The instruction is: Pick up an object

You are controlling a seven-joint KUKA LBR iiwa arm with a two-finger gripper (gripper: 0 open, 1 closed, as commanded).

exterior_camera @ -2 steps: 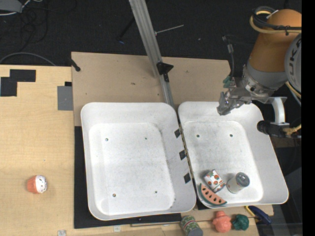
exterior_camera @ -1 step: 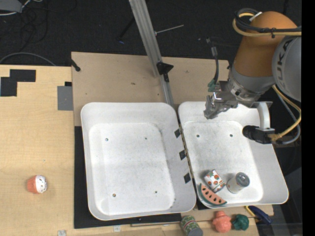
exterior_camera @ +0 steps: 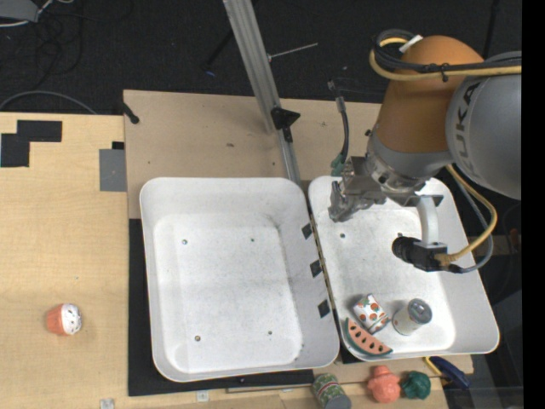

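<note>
I saw the gripper (exterior_camera: 341, 204) low over the right bin (exterior_camera: 477, 313), at its far left corner beside the divider; I could not tell how its jaws stood. In that bin's near edge lay a watermelon slice (exterior_camera: 368, 338), a red-and-white patterned object (exterior_camera: 370, 312) and a grey cylinder (exterior_camera: 412, 315), well apart from the gripper.

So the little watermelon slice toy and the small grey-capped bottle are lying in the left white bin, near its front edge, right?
Not quite: the camera view shows the watermelon slice toy and the grey-capped bottle in the right white bin, near its front edge, not the left one.
</note>
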